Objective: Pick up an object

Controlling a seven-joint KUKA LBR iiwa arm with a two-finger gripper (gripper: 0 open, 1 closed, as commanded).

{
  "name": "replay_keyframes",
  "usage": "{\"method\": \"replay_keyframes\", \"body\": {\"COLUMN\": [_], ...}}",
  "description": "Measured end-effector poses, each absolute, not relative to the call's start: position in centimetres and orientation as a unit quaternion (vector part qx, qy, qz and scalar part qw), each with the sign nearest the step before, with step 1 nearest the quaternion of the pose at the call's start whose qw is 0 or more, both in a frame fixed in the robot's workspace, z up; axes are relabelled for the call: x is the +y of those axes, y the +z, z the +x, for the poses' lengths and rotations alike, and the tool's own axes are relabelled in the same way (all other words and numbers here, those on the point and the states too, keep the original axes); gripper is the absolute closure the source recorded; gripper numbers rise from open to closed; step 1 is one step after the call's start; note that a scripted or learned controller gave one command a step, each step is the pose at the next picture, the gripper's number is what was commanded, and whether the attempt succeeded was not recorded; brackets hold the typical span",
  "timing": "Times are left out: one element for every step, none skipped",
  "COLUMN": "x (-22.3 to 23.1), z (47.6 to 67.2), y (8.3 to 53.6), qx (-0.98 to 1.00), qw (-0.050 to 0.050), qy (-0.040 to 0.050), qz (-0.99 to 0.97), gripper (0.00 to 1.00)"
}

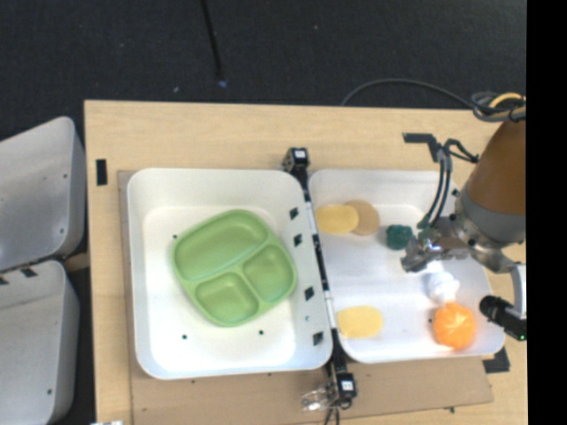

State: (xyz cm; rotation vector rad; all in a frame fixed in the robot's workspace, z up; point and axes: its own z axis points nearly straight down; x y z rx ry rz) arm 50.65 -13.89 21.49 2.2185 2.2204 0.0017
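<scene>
The right bin [381, 184] holds a yellow round piece [337, 219] next to a tan round piece [364, 217] at its far left. A small dark green object [399, 235] lies just right of them. Near the front lie a yellow oval piece [360, 321] and an orange ball [454, 325]. A small white object [440, 285] rests above the orange ball. My gripper [420, 257] hangs low over the bin's right half, between the green object and the white one.
The left bin [146, 343] holds a green divided plate [235, 266] lying flat in its middle. A black divider with clips [312, 264] runs between the bins. Cables [443, 171] loop off the arm at the right.
</scene>
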Motion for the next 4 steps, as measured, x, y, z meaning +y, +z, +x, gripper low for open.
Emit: {"method": "replay_keyframes", "body": {"x": [-9.4, -4.7, 0.8, 5.3], "z": [52.9, 54.5, 56.6, 58.9], "y": [22.9, 22.3, 23.4, 24.6], "qx": [0.709, 0.709, 0.710, 0.710], "qw": [0.001, 0.001, 0.001, 0.001], "qy": [0.0007, 0.0008, 0.0014, 0.0016], "qz": [0.705, 0.705, 0.704, 0.705], "gripper": [1.00, 1.00, 1.00, 1.00]}}
